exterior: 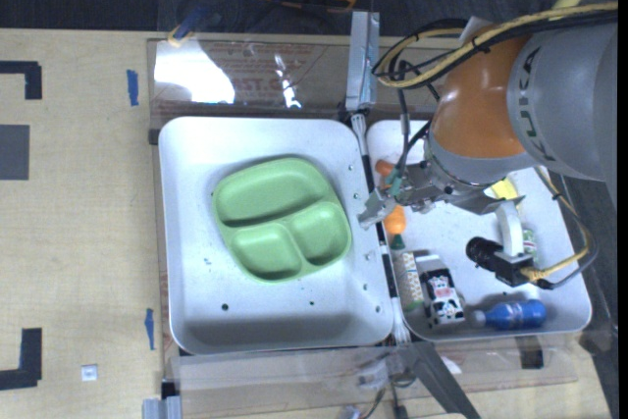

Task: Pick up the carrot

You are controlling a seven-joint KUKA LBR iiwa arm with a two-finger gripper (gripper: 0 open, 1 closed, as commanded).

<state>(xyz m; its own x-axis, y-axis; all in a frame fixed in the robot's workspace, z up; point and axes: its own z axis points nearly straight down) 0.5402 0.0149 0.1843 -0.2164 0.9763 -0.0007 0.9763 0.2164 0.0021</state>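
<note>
The carrot (394, 223) shows as a small orange piece at the left edge of the right bin (574, 309), close to the divider between the two bins. A bit of green and orange (387, 169) pokes out just above the gripper and may be the carrot's leafy end. My gripper (385, 202) sits directly over the carrot, reaching in from the right under the grey and orange wrist. The wrist hides most of the carrot's middle, so I cannot see whether it is gripped.
A green divided plate (283, 216) lies in the left bin (196, 309). In the right bin are a blue bottle (515, 314) at the front, a small black-and-white box (442, 294) beside it, and a white and yellow-green item (512, 226).
</note>
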